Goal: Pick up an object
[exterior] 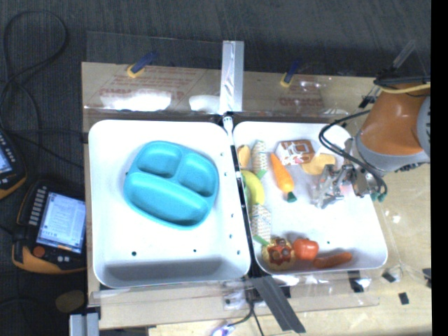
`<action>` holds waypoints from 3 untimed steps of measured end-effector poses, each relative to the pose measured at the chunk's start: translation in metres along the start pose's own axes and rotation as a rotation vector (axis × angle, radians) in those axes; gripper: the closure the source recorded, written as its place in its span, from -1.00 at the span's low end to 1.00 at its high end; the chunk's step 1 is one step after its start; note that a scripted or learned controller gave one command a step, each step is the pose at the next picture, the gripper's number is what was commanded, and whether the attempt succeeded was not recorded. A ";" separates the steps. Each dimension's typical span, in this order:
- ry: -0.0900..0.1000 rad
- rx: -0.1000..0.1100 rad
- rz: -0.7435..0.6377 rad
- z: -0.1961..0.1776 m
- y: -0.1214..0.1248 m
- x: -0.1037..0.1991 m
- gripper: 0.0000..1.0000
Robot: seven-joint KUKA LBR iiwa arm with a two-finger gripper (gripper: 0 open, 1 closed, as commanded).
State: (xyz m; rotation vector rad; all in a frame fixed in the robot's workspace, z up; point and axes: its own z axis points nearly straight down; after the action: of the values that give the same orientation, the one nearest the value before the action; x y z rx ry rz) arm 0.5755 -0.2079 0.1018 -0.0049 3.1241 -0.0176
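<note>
Gripper (pixel 329 191) low in right bin (pixel 371 236), just right of carrot (pixel 282 176), likely positioned to grab; finger state can't tell, too blurry.

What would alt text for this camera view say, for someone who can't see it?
A robot arm reaches from the right, its gripper low over the right bin, which holds toy food: a carrot, a banana, a tomato. The left bin holds a blue divided plate.
</note>
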 end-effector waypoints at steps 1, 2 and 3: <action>0.001 0.000 0.000 0.000 0.000 0.000 -1.00; 0.008 -0.007 0.225 0.012 0.022 -0.016 -1.00; 0.006 -0.007 0.355 0.012 0.029 -0.014 -1.00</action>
State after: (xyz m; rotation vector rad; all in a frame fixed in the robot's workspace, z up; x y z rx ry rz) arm 0.5897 -0.1795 0.0900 0.5481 3.0801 -0.0020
